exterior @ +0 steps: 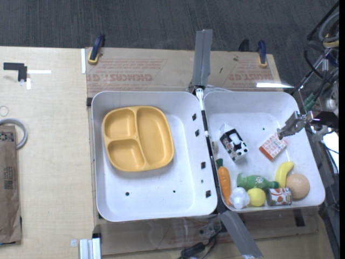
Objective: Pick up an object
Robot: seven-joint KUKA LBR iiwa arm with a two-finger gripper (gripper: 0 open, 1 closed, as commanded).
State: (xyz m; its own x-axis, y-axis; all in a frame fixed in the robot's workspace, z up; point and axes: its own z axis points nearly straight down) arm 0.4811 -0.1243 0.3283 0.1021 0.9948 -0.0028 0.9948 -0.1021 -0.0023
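- Gripper (284,132) sits at the right bin's (253,104) right wall, just above the orange packet (273,147); whether it is spread or closed cannot be told, and nothing is seen held.
- Step in hand, as judged: approach, with no object picked yet.
- Left bin (151,204) holds a yellow divided plate (138,138).
- Right bin holds, left to right: carrot (224,181), black-and-white carton (233,144), orange packet, banana (283,174).
- Next move calls for descent onto the orange packet, the nearest candidate.

Wooden bench (48,144): two white bins (108,198) (302,161) side by side, touching; brown bag (8,188) at left edge.
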